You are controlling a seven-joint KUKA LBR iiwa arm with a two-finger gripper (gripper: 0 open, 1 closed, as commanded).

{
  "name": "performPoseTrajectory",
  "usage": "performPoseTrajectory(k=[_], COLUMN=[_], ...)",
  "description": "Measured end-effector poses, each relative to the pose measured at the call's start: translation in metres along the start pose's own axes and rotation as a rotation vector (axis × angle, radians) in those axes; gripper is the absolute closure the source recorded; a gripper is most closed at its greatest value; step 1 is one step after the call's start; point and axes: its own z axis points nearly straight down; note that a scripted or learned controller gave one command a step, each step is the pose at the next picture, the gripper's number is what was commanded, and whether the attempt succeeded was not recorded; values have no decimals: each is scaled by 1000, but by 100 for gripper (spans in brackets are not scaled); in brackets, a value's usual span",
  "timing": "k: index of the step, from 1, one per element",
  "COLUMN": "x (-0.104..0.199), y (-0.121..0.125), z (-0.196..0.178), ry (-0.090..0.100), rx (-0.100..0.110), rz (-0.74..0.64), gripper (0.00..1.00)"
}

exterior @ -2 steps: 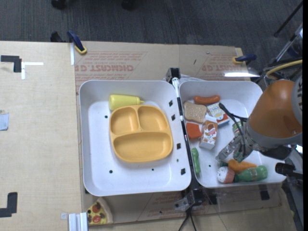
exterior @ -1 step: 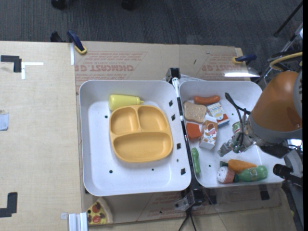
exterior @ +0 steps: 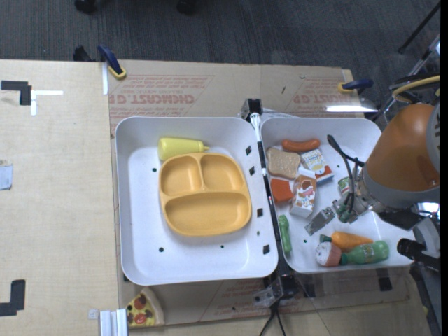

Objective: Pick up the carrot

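the carrot [exterior: 352,239] lies near the right bin's [exterior: 297,261] front edge, touching a green bottle [exterior: 367,253] at its 5 o'clock. the tool [exterior: 344,211] hangs just beside the carrot at its 11 o'clock, not touching it; whether it is spread or pressed together, i cannot tell. a yellow tray [exterior: 204,194] sits in the left bin [exterior: 136,208].

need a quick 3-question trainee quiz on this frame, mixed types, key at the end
1. True or false: the carrot lies in the bin that holds the yellow plate.
2. What lies directly beside the carrot, nearer the bin's front wall? A) green bottle B) sausage C) slice of bread
3. Fill in: the gripper hangs over the ___ bin, just above the carrot in the view.

Key: 1 false; 2 A; 3 right
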Motion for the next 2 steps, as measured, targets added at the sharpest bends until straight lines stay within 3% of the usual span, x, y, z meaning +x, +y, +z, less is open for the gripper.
performPoseTrajectory(k=[1, 2], x=[-49, -50], y=[-23, -21], z=[46, 36], ry=[-2, -4], rx=[-2, -6], rz=[-259, -259], gripper=[0, 100])
